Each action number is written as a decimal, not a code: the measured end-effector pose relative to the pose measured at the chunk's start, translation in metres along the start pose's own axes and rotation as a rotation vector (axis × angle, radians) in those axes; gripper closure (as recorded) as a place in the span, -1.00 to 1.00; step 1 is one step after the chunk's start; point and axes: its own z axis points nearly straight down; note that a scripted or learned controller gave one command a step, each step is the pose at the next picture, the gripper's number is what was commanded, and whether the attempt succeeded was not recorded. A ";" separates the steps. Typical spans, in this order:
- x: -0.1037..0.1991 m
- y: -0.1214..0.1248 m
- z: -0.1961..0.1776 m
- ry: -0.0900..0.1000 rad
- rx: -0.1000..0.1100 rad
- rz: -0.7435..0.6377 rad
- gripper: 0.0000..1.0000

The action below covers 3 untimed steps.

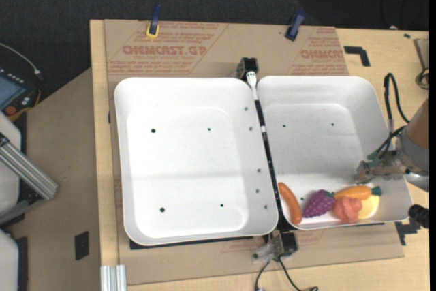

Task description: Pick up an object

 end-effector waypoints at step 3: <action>-0.001 0.071 -0.073 -0.005 -0.009 -0.004 1.00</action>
